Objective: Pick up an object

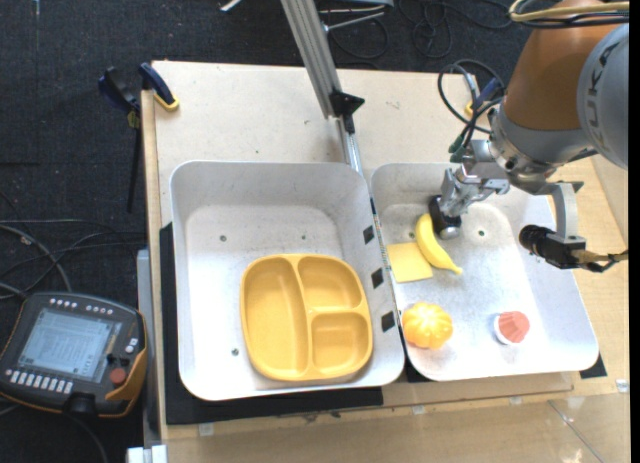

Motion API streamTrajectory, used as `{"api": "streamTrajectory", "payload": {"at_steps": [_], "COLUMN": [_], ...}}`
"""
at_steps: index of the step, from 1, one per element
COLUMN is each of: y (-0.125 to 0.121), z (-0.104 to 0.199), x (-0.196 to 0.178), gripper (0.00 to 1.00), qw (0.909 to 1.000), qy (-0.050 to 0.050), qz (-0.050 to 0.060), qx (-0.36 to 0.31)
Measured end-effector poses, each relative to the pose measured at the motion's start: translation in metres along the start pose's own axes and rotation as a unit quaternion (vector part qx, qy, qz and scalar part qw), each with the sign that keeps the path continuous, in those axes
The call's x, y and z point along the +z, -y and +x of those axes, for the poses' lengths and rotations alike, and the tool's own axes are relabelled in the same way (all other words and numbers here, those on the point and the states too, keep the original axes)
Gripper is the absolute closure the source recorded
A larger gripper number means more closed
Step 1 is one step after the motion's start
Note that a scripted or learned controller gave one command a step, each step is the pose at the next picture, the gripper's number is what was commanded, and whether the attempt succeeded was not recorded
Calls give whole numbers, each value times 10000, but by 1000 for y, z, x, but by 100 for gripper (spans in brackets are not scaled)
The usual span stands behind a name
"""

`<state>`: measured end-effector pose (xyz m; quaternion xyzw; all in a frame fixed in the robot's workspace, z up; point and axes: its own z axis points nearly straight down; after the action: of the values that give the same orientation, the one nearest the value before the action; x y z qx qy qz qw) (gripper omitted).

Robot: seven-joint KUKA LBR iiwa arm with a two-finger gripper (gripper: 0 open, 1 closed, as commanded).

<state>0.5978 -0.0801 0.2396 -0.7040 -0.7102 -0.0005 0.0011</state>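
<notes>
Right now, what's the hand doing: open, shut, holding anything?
Hand: low over the banana's upper end in the right bin; open or shut cannot be told.

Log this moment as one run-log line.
arm: over right bin | gripper: at top end of banana | lift: not yet | left bin: yellow tray

- One fixed camera sits above the bench [250, 101], looking down at a slant from its near edge.
- It stands far enough back to take in both white bins [200, 201], the bench top and dark floor beyond.
- The arm [560, 81] enters from the right.
</notes>
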Motion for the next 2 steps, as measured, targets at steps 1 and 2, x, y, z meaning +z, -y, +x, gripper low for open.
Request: {"api": "streamTrajectory", "payload": {"at_steps": [1, 2], "y": [-3, 7], "z": [49, 101], "x": [-1, 11], "gripper": [100, 100], "qw": [10000, 10000], "qy": [3, 3], "qz": [-1, 7], "qx": [3, 4]}}
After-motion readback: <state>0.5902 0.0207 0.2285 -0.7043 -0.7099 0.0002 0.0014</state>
